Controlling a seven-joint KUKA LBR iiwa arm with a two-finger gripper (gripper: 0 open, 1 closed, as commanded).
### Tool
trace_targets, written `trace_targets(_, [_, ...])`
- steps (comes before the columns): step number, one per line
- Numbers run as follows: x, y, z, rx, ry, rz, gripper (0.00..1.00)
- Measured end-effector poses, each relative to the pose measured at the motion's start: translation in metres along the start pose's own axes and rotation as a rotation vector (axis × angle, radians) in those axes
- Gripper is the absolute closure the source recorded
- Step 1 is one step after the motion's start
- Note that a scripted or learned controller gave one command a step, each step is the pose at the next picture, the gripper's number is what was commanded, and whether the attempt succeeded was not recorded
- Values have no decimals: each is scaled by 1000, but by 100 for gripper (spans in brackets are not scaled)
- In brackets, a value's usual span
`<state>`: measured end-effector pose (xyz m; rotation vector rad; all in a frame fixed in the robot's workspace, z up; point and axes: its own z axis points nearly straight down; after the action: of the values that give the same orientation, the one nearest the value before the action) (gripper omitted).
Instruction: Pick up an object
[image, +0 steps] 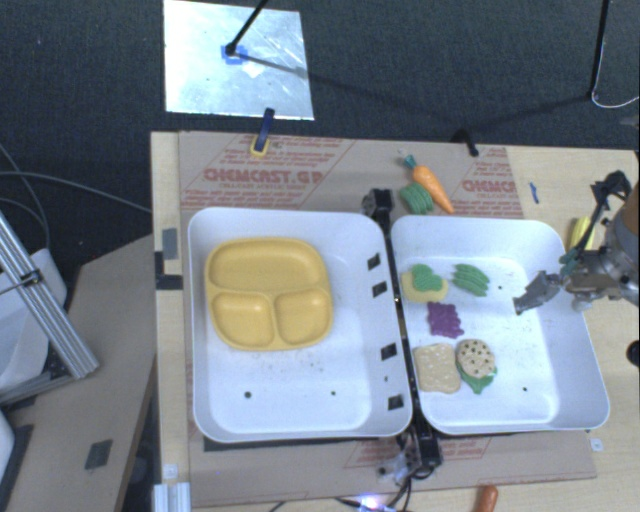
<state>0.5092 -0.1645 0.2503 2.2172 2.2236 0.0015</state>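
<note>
The right white bin (560, 400) holds several toy foods. A yellow piece with a green top (424, 283) and a green leafy piece (470, 277) lie at its far left. A purple grape bunch (445, 320) sits below them. A tan bread slice (436, 367) and a speckled cookie on a green leaf (477, 362) lie near the front. My gripper (530, 294) reaches in from the right, over the bare middle-right of this bin, to the right of the green leafy piece and apart from every toy. Nothing shows in its grasp.
The left white bin (260, 405) holds a yellow divided plate (268, 292). A toy carrot (430, 184) lies on the cardboard behind the bins. Black clips (383, 290) run along the seam between the bins. A metal sheet (238, 60) lies on the floor beyond the bench.
</note>
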Motion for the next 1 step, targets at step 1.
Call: trace_targets(1, [15, 42, 161, 7, 3, -4, 0])
